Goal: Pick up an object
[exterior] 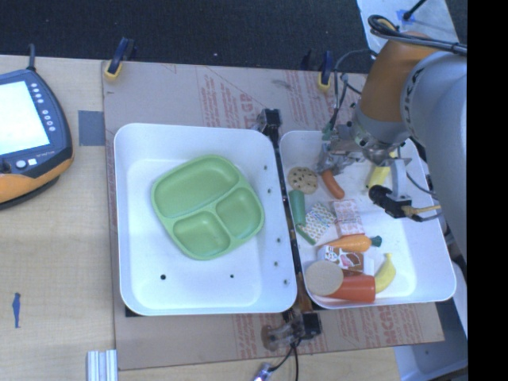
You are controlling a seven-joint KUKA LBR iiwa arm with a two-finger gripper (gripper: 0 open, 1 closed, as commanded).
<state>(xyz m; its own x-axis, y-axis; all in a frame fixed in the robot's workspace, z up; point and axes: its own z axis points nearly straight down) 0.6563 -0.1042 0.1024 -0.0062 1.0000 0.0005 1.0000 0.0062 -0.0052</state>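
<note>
Over the right bin's (429, 236) far end, your hand (340, 159) hangs low; I cannot tell its state. Just below it, toward the near side, lies a small orange carrot (333, 185), long axis slanting, beside the cookie (302, 178).

arm (432, 94) enters from the right, grey links, orange band above the wrist. wrist angled down and leftward. end effector (340, 155) low at the end of it, cables looped around, finger state unreadable.
</note>
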